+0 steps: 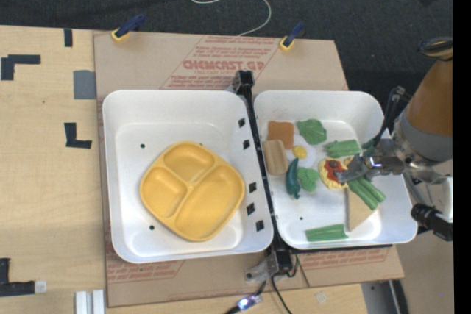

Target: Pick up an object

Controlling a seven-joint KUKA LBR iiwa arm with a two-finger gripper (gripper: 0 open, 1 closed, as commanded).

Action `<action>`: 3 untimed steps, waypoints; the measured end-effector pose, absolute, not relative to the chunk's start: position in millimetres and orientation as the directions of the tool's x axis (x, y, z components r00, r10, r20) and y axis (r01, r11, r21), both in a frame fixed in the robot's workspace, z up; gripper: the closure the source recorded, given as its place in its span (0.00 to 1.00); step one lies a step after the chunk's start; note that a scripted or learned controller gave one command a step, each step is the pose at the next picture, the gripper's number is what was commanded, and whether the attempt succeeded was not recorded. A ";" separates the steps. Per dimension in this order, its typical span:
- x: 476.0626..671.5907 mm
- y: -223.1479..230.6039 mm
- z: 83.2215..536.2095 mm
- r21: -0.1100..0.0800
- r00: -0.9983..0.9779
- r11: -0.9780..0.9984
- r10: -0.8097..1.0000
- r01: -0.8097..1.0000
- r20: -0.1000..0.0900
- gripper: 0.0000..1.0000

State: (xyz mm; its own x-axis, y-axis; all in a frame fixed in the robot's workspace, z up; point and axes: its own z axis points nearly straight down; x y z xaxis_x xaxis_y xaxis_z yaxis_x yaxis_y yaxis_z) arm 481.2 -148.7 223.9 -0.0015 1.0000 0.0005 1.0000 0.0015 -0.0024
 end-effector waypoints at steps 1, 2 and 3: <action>495.9 -98.1 214.6 -0.006 -0.006 0.006 1.000 1.000 0.002 1.00; 494.0 -56.5 233.4 -0.004 -0.006 0.006 1.000 1.000 0.002 1.00; 491.6 -59.9 211.6 -0.008 0.000 0.000 1.000 1.000 0.000 1.00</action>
